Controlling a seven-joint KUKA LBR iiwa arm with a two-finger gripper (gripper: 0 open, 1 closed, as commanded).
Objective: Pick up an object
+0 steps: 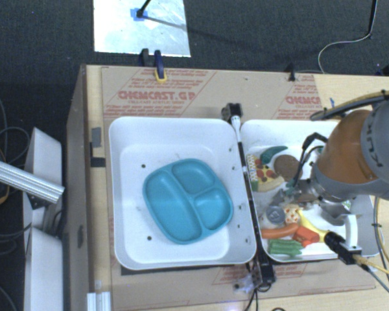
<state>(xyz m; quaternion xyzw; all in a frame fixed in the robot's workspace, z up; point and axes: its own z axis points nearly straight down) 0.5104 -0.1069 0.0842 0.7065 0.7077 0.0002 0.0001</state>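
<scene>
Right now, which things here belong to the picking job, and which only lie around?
Job: arm's gripper; toy food in right bin: pizza slice, carrot, green beans.

Lying about: blue divided plate in left bin; clamp.

Two white bins are counted on the bench: a left bin (126,173) and a right bin (259,135). One blue divided plate (187,199) is seen in the left; several small toy food pieces (282,229), too jumbled to count, in the right.

Smooth blue plastic tray (187,199), glossy white plastic bins (126,173), cardboard-lined bench (181,89)
</scene>
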